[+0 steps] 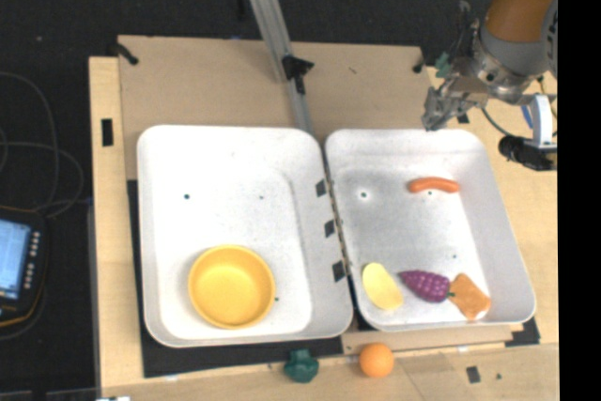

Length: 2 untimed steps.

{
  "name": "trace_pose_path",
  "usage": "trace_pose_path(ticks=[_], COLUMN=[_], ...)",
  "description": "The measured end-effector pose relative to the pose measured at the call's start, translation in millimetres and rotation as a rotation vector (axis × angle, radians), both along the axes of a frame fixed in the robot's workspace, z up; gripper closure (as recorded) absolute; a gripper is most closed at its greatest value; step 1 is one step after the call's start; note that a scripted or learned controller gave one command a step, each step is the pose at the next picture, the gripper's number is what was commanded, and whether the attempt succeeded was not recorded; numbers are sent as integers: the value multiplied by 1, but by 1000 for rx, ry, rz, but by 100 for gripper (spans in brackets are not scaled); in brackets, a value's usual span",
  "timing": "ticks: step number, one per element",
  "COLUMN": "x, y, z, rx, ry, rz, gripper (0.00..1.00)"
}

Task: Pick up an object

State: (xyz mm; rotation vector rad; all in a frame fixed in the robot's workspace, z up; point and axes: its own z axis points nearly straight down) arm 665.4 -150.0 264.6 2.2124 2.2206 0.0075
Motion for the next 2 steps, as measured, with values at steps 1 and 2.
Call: trace_pose_path(ticks=[1,2], x=[1,-17], y=[0,42], z=[30,14], rx=[1,1], ry=[3,9], rz=[1,0], gripper=[100,100])
